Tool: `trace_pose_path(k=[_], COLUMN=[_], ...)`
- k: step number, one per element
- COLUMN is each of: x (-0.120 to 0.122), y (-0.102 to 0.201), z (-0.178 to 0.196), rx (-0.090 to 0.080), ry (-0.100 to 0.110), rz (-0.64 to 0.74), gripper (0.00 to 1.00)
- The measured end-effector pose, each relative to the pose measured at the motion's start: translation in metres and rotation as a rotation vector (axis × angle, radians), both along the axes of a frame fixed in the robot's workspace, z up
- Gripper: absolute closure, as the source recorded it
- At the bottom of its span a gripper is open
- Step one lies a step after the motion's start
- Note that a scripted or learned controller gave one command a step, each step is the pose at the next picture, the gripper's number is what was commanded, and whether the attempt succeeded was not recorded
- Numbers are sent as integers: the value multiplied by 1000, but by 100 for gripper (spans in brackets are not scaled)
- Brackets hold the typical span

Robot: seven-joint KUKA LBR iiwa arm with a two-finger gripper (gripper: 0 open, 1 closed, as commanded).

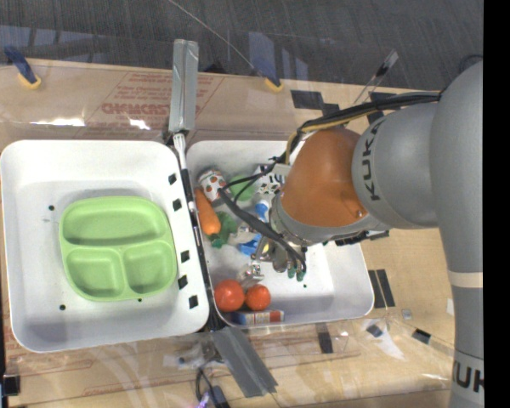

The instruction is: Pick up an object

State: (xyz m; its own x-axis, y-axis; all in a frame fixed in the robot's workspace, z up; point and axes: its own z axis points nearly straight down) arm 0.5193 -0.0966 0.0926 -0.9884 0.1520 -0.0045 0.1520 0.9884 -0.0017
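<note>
Camera view looks down on the gripper (287,264), which hangs low over the middle of the right bin (350,289), its dark fingers pointing at the bin floor beneath the arm's orange band (319,181); whether those fingers are open or closed I cannot tell, since the wrist and a loop of black cable (242,211) cover much of them, and nothing can be made out between them. The grey arm (425,160) comes in from the right and hides the bin's upper right part.

Just beside the gripper, toward the left, lies a small heap of toys — a blue piece (248,246), something green (225,228) and a white-and-red item (211,180) near the bin's top left; their exact kinds are too small to tell. An orange carrot (207,214) lies lengthwise along the left wall of that bin. Near the front wall two red-orange tomatoes (243,296) sit side by side, touching or nearly so, with a thin red-and-white object (259,317) lying just in front of them against the rim.

A divider with black clips (184,228) separates the two bins. In the left bin (34,313) a light green compartment plate (117,246) rests flat near the centre, well apart from the gripper
</note>
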Motion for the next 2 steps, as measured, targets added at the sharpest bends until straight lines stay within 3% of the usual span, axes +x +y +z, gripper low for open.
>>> trace_pose_path(k=[1, 2], x=[17, 19], y=[4, 5], z=[0, 10], rx=[3, 2], ry=[3, 0], rz=[10, 18], gripper=[0, 100])
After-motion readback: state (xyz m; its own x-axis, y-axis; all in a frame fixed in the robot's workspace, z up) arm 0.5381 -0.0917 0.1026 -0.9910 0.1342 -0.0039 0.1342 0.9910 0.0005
